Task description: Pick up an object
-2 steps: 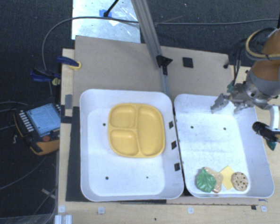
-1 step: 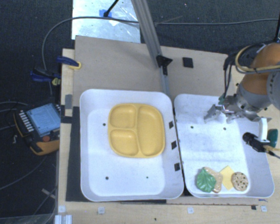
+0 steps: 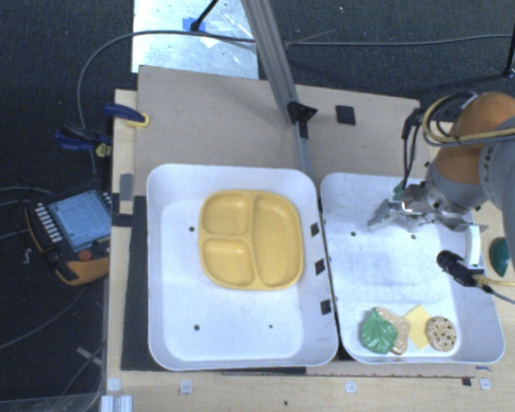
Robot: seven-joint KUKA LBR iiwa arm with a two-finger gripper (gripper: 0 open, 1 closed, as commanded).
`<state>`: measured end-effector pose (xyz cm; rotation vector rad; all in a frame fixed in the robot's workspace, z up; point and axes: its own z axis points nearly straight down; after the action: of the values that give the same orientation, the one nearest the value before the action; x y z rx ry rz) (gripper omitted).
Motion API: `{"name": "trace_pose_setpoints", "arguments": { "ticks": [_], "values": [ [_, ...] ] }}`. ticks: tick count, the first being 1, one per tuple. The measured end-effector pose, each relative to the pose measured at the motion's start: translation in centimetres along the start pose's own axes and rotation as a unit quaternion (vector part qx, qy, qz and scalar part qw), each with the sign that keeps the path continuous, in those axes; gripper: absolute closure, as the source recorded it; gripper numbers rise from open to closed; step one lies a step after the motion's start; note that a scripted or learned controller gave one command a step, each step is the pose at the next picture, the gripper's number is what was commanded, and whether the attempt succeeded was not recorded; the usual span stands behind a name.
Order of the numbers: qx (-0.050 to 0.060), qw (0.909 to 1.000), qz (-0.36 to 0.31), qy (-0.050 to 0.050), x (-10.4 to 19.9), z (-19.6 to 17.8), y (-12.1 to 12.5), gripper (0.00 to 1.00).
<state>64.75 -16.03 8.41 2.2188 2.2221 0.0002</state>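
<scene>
- White right bin [image 3: 358, 277] carrying a small heap at its near edge: green leaf piece [image 3: 374, 332], tan piece [image 3: 398, 333], yellow wedge [image 3: 418, 324], round speckled cookie [image 3: 441, 333].
- Yellow divided plate [image 3: 252, 240] lying alone in the left bin [image 3: 172, 326].
- Grey arm [image 3: 512, 168] reaching in from the right, gripper [image 3: 401, 212] hovering over the far part of the right bin.
- Cannot tell how the claw stands; no object seen in it.
- Heap lying well apart from the claw, toward the near edge and slightly right, all along the same bin.
- Row of pieces running left to right along the near wall.
- Bare floor between claw and heap, so an open path.
- Near wall and right corner crowding the cookie; leaf piece likely the freer target.
</scene>
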Motion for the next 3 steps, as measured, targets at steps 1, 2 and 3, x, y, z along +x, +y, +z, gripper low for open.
{"name": "trace_pose_setpoints", "arguments": {
  "ticks": [1,2,3],
  "values": [
    [-0.004,1.0,0.0,-0.001,-0.1,-1.4,0.2,1.0],
    [-0.004,1.0,-0.002,0.0,1.0,-7.1,0.4,1.0],
    [-0.003,1.0,-0.001,0.0,0.6,-12.0,-0.2,1.0]
  ]
}}
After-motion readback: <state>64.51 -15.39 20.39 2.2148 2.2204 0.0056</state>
